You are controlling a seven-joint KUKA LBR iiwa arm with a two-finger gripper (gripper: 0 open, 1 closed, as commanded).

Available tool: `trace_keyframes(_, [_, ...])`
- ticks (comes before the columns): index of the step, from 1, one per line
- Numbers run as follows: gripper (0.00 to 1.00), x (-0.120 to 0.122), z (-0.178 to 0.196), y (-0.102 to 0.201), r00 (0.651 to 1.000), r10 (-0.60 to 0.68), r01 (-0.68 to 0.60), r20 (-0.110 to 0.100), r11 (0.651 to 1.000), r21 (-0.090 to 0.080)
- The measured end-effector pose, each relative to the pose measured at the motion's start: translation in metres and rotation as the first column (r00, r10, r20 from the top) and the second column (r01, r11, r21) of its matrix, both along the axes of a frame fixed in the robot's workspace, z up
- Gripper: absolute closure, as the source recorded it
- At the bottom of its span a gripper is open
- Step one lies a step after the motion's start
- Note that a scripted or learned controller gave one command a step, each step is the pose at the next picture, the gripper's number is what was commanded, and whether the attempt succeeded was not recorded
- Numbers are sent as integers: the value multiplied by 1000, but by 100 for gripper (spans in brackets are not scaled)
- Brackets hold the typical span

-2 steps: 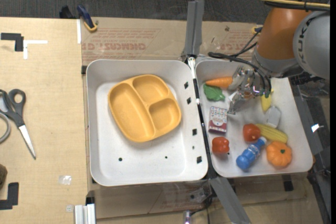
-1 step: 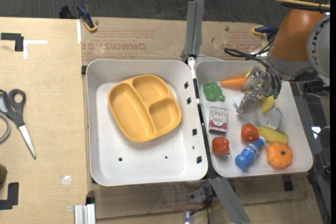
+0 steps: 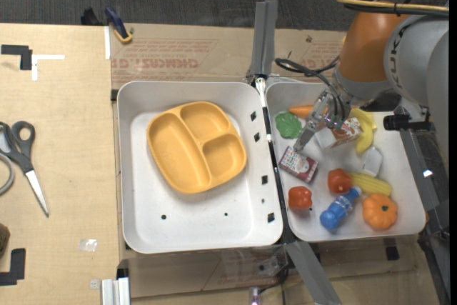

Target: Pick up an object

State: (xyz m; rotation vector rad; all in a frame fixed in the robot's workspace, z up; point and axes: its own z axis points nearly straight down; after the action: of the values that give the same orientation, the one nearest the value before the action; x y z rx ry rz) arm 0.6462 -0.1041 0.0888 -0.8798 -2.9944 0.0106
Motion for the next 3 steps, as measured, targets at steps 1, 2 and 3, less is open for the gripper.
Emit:
trace_keyframes(1, [0,-24,3,-48,999,-37,37,23,999,-1])
trace_keyframes(2, [0,-11,0,-6,993,-115,115,-1,993,-5])
trace_keyframes(3, [0,-19,3,-43,998,-60,60,19,998,-1])
